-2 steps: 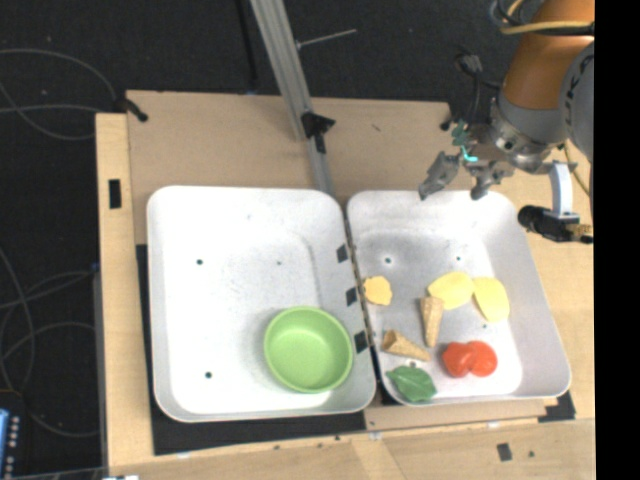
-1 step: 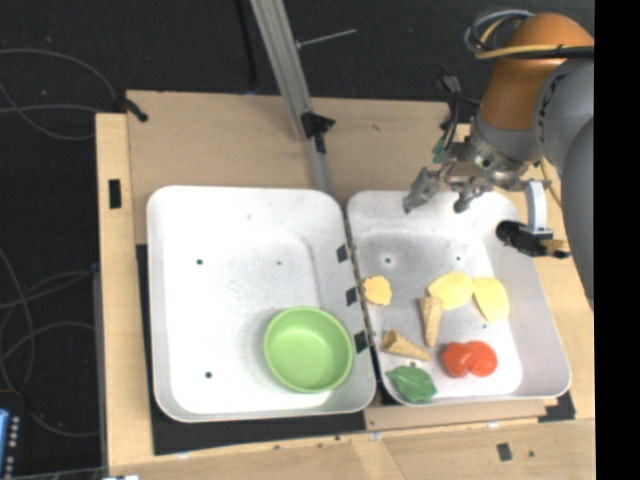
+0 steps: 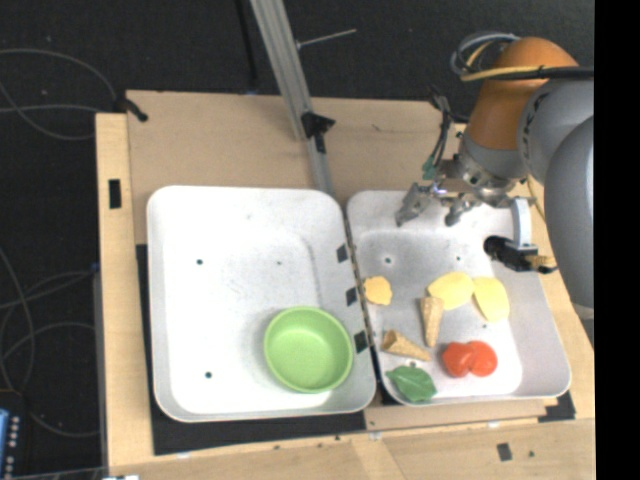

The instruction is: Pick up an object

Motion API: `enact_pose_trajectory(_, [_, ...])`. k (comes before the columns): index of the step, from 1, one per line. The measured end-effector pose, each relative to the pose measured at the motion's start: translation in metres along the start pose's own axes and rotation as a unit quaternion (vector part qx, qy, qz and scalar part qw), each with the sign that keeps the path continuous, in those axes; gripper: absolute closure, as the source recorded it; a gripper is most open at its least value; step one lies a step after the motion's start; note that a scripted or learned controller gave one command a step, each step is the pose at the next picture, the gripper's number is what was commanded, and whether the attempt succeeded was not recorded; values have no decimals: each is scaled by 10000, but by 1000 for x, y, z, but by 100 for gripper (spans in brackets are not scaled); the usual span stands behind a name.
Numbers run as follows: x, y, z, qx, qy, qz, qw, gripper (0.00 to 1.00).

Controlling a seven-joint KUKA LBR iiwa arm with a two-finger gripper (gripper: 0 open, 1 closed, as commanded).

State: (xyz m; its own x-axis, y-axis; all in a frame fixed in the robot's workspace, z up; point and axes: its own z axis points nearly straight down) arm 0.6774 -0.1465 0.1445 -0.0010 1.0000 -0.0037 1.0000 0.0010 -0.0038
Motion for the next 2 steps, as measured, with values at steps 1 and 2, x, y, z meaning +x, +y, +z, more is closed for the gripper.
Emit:
enact_pose_trajectory(1, [-2,-1,46,0,1,3,10000,0])
enact_pose_trajectory(2, [-3,1,31,-30,-12,-4,10000,100])
